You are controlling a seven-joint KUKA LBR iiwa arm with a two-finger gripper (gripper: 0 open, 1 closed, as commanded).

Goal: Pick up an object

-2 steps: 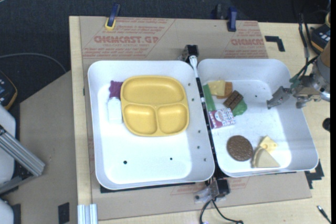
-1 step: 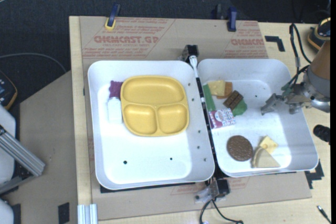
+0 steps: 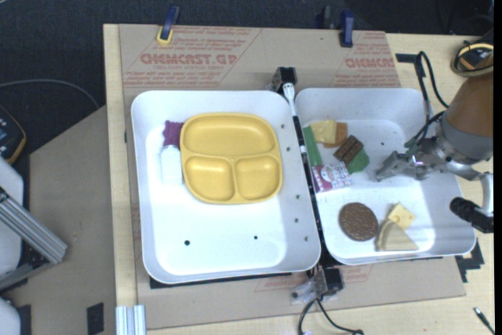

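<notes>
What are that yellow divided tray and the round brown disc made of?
The yellow divided tray looks like moulded plastic: uniform colour, smooth rounded rims, soft sheen. The round brown disc seems matte, faintly speckled, perhaps a toy cookie of plastic or foam; the view is too coarse to be sure.

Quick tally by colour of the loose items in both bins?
Yellow: 2, divided tray, cheese wedge
Purple: 1, item behind the tray
White: 1, item left of the tray
Green: 2, stick, lump
Brown: 2, round cookie, bar
Orange-tan: 1, block
Pink-red: 1, packet
Tan: 1, wedge
Total: 11
</notes>
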